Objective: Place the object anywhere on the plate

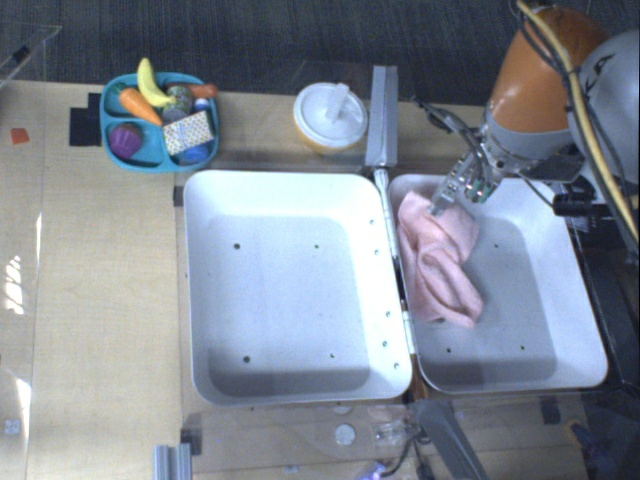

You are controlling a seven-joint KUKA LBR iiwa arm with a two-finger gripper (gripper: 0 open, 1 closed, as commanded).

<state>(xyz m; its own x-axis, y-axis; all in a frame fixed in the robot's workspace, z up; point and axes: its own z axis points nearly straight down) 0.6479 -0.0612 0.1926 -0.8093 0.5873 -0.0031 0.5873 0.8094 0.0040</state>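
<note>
A pink cloth (438,260) is seen crumpled along the left wall of the right bin (540,368). The gripper (452,196) is positioned at the cloth's upper edge near the bin's far-left corner; its grasp cannot be told. The left bin (290,368) and a central divider (381,118) lie between it and the blue plate (112,153) of toy food at the desk's far-left corner, beside a lidded cup (330,116).

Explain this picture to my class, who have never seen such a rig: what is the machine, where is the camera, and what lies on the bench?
One camera looks down at a slant on a bench. The grey and orange machine at the right is a robot arm; its gripper is at the top edge of a pink cloth in the right bin. Whether it grips the cloth cannot be told. Beside it sits the left bin. Behind them are a blue plate of toy food and a lidded cup.
</note>
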